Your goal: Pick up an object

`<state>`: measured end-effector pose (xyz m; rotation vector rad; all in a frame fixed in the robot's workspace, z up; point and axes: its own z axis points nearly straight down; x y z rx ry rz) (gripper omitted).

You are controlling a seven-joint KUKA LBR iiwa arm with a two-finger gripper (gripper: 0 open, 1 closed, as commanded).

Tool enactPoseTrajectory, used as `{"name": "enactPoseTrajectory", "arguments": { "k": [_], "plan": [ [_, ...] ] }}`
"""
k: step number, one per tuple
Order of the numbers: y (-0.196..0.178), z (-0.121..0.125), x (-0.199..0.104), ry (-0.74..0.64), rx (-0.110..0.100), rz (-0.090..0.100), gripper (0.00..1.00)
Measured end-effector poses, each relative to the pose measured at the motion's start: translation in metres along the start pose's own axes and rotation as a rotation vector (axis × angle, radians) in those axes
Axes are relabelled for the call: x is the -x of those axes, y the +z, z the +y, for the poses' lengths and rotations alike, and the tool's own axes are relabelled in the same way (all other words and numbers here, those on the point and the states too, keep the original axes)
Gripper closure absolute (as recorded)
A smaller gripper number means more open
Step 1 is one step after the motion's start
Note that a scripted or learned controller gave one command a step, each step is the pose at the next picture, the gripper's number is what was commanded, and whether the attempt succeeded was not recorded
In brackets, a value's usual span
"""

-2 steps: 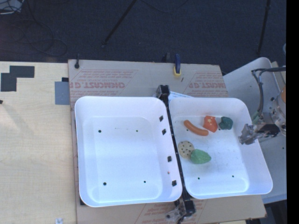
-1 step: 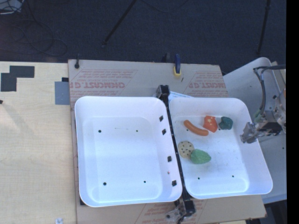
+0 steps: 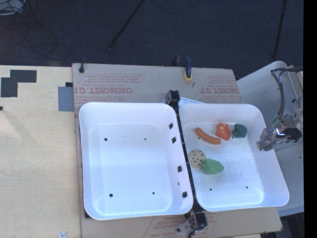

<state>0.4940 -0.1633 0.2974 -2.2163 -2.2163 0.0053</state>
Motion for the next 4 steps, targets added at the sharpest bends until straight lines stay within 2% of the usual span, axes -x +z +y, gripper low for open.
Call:
{"name": "enactPoseTrajectory", "arguments": {
  "k": [4],
  "plan": [
    [-0.036, 0.0, 0.003, -0.01, -0.002, -0.001, 1.0]
  ]
}}
